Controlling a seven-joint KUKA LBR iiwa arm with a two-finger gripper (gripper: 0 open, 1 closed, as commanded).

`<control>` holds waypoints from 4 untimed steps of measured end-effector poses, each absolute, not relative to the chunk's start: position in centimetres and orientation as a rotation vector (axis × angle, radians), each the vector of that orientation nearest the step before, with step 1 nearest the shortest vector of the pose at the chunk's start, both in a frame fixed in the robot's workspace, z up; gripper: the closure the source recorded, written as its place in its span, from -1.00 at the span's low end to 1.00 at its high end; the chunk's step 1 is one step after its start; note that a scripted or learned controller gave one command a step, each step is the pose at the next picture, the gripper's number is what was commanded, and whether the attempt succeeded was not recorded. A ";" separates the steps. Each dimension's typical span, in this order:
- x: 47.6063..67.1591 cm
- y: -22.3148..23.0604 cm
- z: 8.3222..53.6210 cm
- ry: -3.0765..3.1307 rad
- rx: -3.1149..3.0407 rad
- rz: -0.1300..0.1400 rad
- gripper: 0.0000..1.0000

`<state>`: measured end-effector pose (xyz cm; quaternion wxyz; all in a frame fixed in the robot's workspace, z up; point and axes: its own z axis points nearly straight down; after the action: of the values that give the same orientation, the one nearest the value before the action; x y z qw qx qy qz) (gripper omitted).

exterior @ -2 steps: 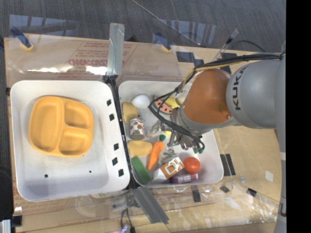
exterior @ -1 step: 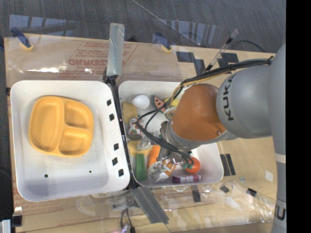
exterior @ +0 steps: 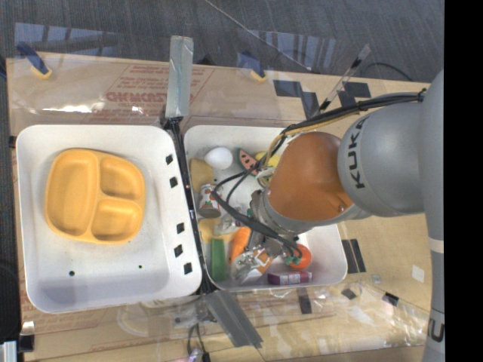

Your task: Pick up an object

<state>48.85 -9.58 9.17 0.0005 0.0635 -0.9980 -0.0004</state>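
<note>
Orange carrot (exterior: 240,241): I saw it in the right bin (exterior: 332,249), long axis running near-to-far, tilted slightly right.
Neighbours: green piece (exterior: 218,257) just left, purple marker (exterior: 288,278) along the near wall.
Gripper (exterior: 253,256): lowered beside the carrot; jaws' state I couldn't tell.
Arm (exterior: 355,172): reached in from right, wrist pointed down.

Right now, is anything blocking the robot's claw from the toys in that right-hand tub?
Nothing visible does. The gripper is already down in the right bin, right among the carrot, green piece and purple marker. What it touches, I cannot tell.
</note>
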 end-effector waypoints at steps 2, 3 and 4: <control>51.9 -6.7 21.6 -3.152 0.049 0.002 1.00; 51.8 -6.7 21.3 -3.145 0.048 0.001 -1.00; 49.9 -9.5 13.4 -3.133 0.157 -0.002 -1.00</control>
<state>49.91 -9.49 13.38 0.0026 0.0500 -0.9987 -0.0006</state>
